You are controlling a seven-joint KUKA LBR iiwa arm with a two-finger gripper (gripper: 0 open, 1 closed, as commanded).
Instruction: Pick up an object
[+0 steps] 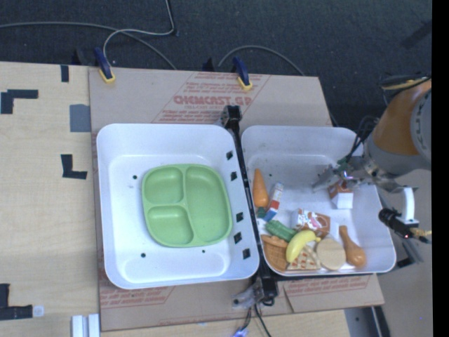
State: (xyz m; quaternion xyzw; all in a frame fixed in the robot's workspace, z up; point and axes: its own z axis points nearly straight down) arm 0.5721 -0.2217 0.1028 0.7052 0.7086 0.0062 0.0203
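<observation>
You are looking at a robotics lab or test cell, not a home. The worktop (pixel 42 188) is pale wood marked with black tape pieces (pixel 70 167), and a printed cardboard sheet (pixel 203 97) is held to it by two blue-and-yellow clamps (pixel 105 67) at 12 o'clock. Loose cables (pixel 140 30) trail over dark carpet (pixel 280 20) beyond. Two white bins (pixel 112 153) sit side by side; one holds a green divided plate (pixel 186 206), the other plastic toy food (pixel 302 244).
</observation>
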